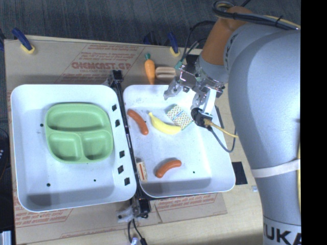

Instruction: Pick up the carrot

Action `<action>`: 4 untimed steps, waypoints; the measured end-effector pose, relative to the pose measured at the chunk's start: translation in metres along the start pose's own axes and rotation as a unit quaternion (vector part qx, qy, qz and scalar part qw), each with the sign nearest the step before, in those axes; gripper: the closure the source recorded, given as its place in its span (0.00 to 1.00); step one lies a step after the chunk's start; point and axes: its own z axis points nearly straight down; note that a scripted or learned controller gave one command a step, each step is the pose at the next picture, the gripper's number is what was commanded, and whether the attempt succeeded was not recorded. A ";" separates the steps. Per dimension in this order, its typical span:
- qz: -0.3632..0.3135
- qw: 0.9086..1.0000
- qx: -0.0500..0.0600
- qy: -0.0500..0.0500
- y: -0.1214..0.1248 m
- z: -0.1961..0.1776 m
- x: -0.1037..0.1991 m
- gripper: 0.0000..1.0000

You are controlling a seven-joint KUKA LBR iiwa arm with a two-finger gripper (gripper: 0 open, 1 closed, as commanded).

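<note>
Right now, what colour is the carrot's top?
Green top on an orange carrot, lying just beyond the right bin's far rim; camera view.

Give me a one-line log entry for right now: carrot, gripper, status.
carrot: outside right bin, beyond its far rim | gripper: fingers open, above bin's far side, holding nothing | status: carrot not picked
</note>
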 end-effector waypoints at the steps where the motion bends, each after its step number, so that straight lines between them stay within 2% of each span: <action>1: 0.161 0.987 0.001 0.000 0.028 0.071 -0.034 0.00; 2: 0.156 0.988 0.004 0.000 0.027 0.061 -0.033 1.00; 3: 0.201 0.980 -0.001 0.001 0.020 -0.077 -0.041 1.00; 4: 0.306 0.952 0.002 0.000 -0.062 -0.049 0.040 1.00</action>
